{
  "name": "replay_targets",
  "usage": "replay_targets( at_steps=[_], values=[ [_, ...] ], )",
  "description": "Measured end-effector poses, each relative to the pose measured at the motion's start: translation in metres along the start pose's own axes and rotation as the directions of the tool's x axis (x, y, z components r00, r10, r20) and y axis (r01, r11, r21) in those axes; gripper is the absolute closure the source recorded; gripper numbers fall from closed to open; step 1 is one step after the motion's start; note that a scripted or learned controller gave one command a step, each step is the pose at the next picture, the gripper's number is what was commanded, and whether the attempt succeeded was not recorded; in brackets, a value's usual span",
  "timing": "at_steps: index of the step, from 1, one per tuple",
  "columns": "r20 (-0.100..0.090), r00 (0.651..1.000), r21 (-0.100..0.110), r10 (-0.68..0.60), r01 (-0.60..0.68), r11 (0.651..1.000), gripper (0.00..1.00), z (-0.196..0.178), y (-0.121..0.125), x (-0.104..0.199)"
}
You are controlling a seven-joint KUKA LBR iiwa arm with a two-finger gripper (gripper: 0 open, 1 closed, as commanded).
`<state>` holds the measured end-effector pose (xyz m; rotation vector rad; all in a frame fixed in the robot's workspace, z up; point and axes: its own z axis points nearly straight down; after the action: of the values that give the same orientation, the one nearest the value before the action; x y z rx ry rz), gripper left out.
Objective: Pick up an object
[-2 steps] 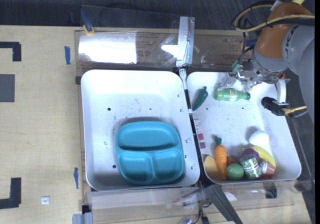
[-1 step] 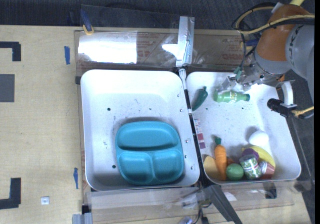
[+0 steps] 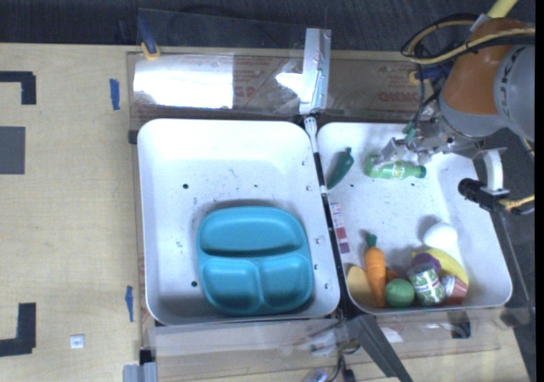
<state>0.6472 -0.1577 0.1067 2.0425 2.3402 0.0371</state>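
Note:
My gripper (image 3: 410, 145) hangs low over the back of the right bin (image 3: 497, 240), at the end of the grey arm with its orange band (image 3: 473, 82). Directly beneath and in front of it lies a pale green bottle-like object (image 3: 395, 170) on its side; whether they touch is unclear. A dark green pepper (image 3: 340, 168) lies to the left near the divider. At the bin's front sit a carrot (image 3: 375, 264), a green lime (image 3: 399, 292), a small can (image 3: 429, 283), a banana (image 3: 449, 264) and a white egg (image 3: 440, 236).
The left bin (image 3: 170, 168) holds a teal divided tray (image 3: 253, 259) toward its front. A black cable end (image 3: 480, 193) hangs over the right bin's right side. A clear plastic panel (image 3: 221, 82) stands behind the bins.

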Motion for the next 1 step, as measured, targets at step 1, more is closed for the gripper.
replay_targets(
  at_steps=[1],
  values=[
    [-0.004,0.990,0.001,0.141,-0.141,0.990,0.00,0.0027,0.0092,-0.0024]
  ],
)
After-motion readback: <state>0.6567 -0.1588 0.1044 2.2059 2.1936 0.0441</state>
